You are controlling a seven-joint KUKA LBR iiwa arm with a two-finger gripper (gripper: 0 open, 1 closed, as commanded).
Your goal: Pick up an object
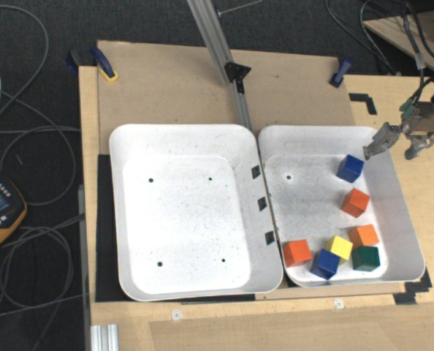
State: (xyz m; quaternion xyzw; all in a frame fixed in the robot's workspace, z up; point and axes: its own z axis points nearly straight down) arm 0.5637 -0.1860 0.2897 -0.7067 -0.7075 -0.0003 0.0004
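Blue cube [351, 168] just left of the hand [398, 143] (apart).

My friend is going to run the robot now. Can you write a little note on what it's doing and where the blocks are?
End effector: at the right bin's upper right corner, open, nothing between its fingers.
Blocks, all in the right bin: a blue block nearest the end effector, an orange block below it, and five more clustered along the near edge.
Done: nothing picked up yet.
Left: go down on a block, probably the blue one, grab and lift.
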